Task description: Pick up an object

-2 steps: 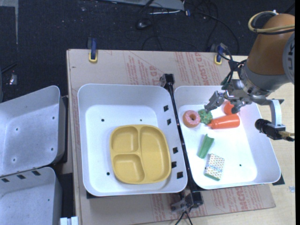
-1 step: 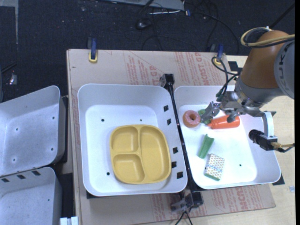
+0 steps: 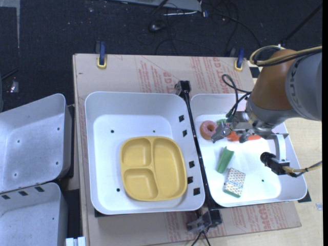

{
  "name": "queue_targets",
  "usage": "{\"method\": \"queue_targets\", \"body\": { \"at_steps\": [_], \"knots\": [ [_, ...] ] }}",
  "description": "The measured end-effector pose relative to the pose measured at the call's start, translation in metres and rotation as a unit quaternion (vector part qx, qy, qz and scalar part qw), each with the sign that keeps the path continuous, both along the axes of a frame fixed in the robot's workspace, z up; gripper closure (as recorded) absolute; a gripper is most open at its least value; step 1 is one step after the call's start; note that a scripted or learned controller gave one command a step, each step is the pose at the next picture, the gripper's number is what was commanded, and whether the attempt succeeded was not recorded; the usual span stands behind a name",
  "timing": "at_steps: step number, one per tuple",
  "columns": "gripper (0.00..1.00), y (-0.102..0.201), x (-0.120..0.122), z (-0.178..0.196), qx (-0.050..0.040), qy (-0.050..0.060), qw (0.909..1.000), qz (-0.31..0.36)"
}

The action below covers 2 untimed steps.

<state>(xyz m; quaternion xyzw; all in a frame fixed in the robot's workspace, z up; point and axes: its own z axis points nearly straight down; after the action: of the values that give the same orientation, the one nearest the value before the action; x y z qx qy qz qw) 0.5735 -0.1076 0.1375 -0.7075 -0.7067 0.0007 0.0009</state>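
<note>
Overhead slanted look at a bench [image 3: 133, 68] topped with a tan printed board, clamped at the far edge by two blue-and-yellow clips [image 3: 102, 55]. Two shallow white bins side by side on it, split by a black divider rail [image 3: 192, 137].

Left bin [image 3: 102, 106]: holding a yellow compartment tray [image 3: 153, 167] with three sections, lying flat near the bin's middle and toward its near side.

Right bin [image 3: 294, 188]: holding several small things. A pink ring-shaped donut toy [image 3: 207, 129] near the far left part, close to the divider. A green elongated block [image 3: 225, 159] just nearer the camera than the donut, tilted on a diagonal. A small checkered packet [image 3: 234, 182] in green, white and pale tones just below the green block, near the bin's near edge, apart from the block by a narrow gap. An orange-red object [image 3: 237, 136] partly hidden under the arm's end, between the donut and the bin's right side; too covered to name.

Grey arm with an orange-brown band [image 3: 274, 88] reaching in from the right, wrist low over the far part of the right bin. Gripper [image 3: 225, 129] down among the objects, just right of the donut and right beside the orange-red object. Cannot tell whether open or closed, nor whether anything is caught in it. A black cable [image 3: 233, 94] looping from the arm over the bin's far rim.

Dark floor around the bench, with another white bin [image 3: 31, 137] lying off to the left.
</note>
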Motion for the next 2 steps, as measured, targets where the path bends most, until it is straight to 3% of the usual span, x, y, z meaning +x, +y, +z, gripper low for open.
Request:
{"method": "queue_targets", "body": {
  "at_steps": [1, 2],
  "knots": [
    [1.0, 0.0, 0.001, 0.012, -0.0004, -0.001, 1.0, 0.0],
    [1.0, -0.005, 0.003, 0.054, -0.0006, -0.003, 1.0, 0.001]
  ]
}}
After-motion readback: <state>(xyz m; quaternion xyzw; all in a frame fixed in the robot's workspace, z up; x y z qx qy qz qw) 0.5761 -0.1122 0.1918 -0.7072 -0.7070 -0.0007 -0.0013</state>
